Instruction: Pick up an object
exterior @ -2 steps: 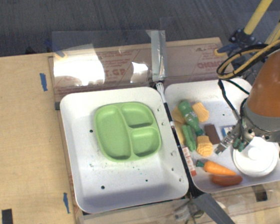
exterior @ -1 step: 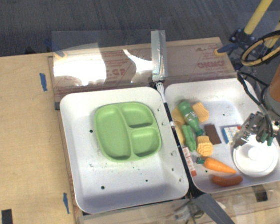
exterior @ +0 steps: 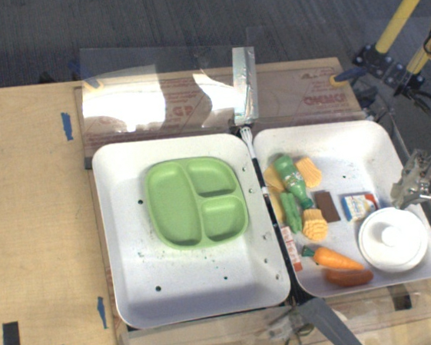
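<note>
The right bin (exterior: 351,141) holds several toy foods: a green bottle (exterior: 289,176), two corn pieces (exterior: 308,171) (exterior: 314,227), a brown chocolate bar (exterior: 326,206), a small blue-and-white box (exterior: 358,205), an orange carrot (exterior: 337,257) and a reddish sausage (exterior: 349,275). A white bowl (exterior: 393,238) sits at the bin's front right corner. My gripper (exterior: 414,182) hangs over the bin's right rim, just above and right of the bowl, with nothing visibly in it.
The left bin (exterior: 123,240) carries a green divided plate (exterior: 195,201). A red-and-white tube (exterior: 289,246) lies along the divider between the bins. Clear plastic panels (exterior: 168,100) stand behind the bins. A yellow pole with clamps (exterior: 405,3) rises at the far right.
</note>
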Robot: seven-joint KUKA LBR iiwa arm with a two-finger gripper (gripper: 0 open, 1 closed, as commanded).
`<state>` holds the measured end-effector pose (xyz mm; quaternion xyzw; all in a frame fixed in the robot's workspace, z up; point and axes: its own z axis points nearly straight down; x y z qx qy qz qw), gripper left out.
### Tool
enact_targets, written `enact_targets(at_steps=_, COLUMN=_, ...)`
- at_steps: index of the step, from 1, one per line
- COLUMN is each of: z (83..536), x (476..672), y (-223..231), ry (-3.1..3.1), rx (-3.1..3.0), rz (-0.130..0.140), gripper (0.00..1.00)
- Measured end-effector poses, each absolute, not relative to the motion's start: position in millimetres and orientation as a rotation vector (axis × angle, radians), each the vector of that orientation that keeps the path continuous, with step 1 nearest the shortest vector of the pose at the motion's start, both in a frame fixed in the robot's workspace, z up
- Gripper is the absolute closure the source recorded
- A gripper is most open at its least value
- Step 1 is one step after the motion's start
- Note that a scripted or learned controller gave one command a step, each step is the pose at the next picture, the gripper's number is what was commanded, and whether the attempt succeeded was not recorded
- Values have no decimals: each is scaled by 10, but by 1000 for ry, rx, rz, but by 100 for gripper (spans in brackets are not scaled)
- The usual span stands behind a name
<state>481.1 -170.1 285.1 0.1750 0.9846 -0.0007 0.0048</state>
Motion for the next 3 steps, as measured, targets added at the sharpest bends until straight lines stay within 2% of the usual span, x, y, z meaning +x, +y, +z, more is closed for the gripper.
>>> enact_targets(at_steps=1, z=2034, x=4794, y=-2240, ry=3135, rx=191, rz=0, gripper=100)
enact_targets(at_steps=2, z=4919, x=5413, y=-2223, ry=3092, rx=468, rz=-4, gripper=100)
enact_targets(at_steps=3, z=4872, x=5414, y=-2228, ry=3100, rx=471, rz=-1, gripper=0)
